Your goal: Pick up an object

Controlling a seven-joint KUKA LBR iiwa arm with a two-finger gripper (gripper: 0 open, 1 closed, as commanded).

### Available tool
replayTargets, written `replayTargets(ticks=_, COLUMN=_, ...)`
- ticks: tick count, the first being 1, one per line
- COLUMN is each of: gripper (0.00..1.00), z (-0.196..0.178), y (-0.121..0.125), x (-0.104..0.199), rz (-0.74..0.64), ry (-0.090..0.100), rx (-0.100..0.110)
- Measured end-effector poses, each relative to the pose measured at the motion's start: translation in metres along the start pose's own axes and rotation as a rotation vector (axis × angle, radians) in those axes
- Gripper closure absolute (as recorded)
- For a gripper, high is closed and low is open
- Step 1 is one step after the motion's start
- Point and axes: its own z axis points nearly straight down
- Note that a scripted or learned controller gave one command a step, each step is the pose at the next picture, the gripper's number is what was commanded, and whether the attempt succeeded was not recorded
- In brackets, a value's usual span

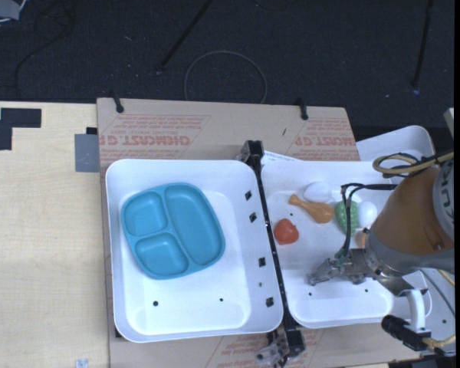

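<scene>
Gripper [322, 274] sits low in the right bin [345, 313], can't tell its grip state from this angle. Red object [286, 231] lies just up-left of it, apart. Tan drumstick-shaped piece [312, 208] and green item [346, 215] farther up. Blue divided tray [172, 228] in left bin [184, 313].

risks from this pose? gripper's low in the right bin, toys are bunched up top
1. The gripper sits over bare bin floor, apart from the red object; closing here would likely grab nothing.
2. The tan drumstick-shaped toy, white object and green object lie clustered, so a grasp there may nudge neighbours or catch two.
3. The arm's body hides part of the right bin, so anything beneath it cannot be checked.
</scene>
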Motion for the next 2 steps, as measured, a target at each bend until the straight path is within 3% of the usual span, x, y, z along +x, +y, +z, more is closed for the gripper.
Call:
replayTargets(ticks=1, gripper=1.00, z=-0.013, y=0.001, x=-0.001, rz=0.005, ry=0.000, rx=-0.003)
replayTargets(ticks=2, gripper=1.00, z=-0.071, y=0.000, x=0.007, rz=-0.003, ry=0.000, rx=-0.004)
